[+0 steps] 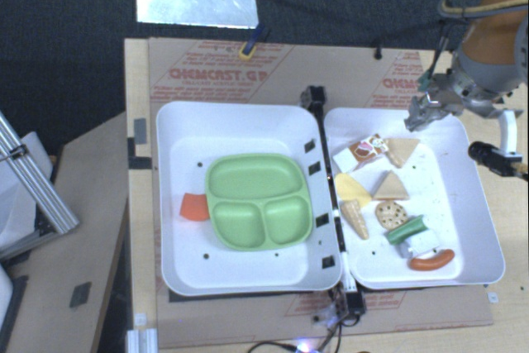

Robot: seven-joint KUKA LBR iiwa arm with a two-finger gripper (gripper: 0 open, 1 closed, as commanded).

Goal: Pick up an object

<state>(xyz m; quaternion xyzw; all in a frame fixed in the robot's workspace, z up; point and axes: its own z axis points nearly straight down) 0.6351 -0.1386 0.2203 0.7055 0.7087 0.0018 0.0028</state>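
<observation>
Two white bins [178, 178]: left has one green tray [256, 201], one orange block [195, 207]; pincer [416, 118] state unclear.

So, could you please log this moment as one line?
gripper: over right bin far edge | holding: nothing seen | toy food: in right bin | green tray: left bin

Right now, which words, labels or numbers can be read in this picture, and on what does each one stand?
"CHEMCAST GP" in red, upside down, on the brown sheet under the white bins.
The same red print repeats at the sheet's right top and bottom edge, too blurred to read.
Small packet in the right bin: printed, unreadable.
</observation>
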